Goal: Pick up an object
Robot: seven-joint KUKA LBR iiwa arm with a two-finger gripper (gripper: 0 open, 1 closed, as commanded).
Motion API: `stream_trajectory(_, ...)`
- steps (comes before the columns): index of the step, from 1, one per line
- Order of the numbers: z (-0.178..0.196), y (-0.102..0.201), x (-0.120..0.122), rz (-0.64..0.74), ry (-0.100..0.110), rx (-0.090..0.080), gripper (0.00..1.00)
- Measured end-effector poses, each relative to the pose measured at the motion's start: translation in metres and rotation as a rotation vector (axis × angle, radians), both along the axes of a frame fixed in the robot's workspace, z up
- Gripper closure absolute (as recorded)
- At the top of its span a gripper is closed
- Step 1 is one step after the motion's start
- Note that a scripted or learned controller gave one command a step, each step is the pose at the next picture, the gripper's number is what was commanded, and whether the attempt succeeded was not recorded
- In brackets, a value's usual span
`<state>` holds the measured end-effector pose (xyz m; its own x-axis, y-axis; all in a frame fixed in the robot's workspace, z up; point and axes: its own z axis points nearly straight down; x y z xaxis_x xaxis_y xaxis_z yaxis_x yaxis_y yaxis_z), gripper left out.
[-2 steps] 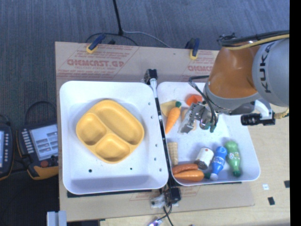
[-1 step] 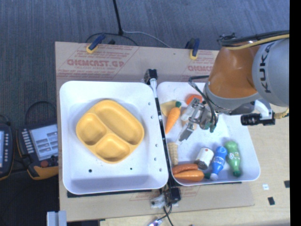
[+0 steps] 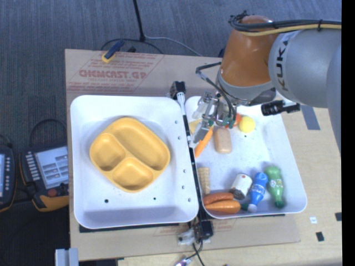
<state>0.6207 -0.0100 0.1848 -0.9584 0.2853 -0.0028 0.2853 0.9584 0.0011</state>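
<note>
Red lettering on the brown board under the bins read roughly "CHEMCAST GP", and part of the maker's name, "KU", ran in black down the grey arm beside its orange band. The bottles carried labels too small to read. The gripper hung low over the upper left corner of the right bin, close to the ridge where the two bins met; whether its fingers stood apart or together could not be made out among the metal and cables. Just below it lay a carrot, tilted, its tip toward the dividing rim, and just beside that a tan, bread-like roll. A small yellow ball sat near the roll, to the right of the gripper. Nothing could be seen clamped in the gripper. Along the near edge of the right bin things crowded together: a waffle cone against the left wall, two sausages touching each other in the corner, a small white and dark can, a blue bottle and a green bottle side by side. The middle and right side of that bin lay bare, giving open floor between the upper cluster and the lower row. The left bin held a yellow divided plate near its middle, with bare white floor all round it out to the walls.
</note>
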Motion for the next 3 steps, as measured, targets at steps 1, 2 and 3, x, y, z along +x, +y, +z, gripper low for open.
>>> stream_trajectory(1, 0.0, 0.013, 0.024, 0.02, 0.0, 0.0, 0.0)
stream_trajectory(2, 0.0, 0.047, -0.045, 0.295, 0.002, 0.0, 0.0)
stream_trajectory(3, -0.001, 0.034, -0.136, 0.423, 0.004, -0.001, 0.0)
